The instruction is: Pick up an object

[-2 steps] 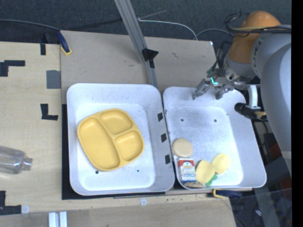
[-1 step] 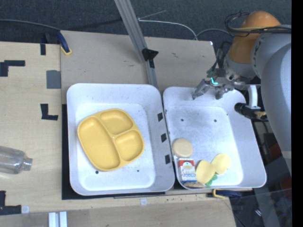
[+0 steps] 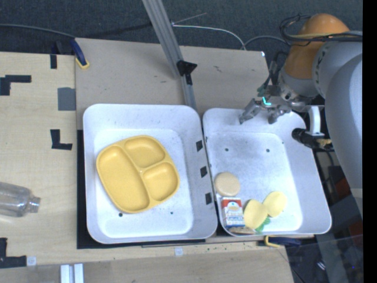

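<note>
Several small objects lie well below our gripper (image 3: 258, 114), at the near end of the right bin (image 3: 294, 158): a pale round disc (image 3: 227, 184), a small carton (image 3: 233, 212) and two yellow pieces (image 3: 265, 210). We judge them light; the stiff carton offers flat sides to pinch. Our gripper hangs spread and empty. The yellow pieces overlap, so their shapes are unclear.

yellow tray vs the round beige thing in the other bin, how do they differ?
The yellow tray is much larger than the round beige piece. The tray is divided into three compartments; the beige piece is a plain disc. The tray lies alone in the left bin; the beige piece sits in the right bin beside other small items. Both lie flat.
</note>
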Controlling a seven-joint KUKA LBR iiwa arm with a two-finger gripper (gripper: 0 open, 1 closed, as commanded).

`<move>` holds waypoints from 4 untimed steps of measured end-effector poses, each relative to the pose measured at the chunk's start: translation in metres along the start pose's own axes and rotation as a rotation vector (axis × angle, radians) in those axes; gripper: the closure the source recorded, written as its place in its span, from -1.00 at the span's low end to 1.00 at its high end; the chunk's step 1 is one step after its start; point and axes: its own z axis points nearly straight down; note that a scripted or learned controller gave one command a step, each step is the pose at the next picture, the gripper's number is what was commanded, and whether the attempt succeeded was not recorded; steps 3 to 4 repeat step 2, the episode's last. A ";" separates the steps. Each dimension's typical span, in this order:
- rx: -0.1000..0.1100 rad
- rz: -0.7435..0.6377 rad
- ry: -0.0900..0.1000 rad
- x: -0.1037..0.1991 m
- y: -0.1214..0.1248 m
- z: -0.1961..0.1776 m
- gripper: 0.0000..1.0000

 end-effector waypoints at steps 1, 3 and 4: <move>0.000 0.000 0.000 0.000 0.000 0.000 -1.00; 0.000 0.000 0.000 0.000 0.000 0.000 -1.00; 0.000 0.000 0.000 0.000 0.000 0.000 -1.00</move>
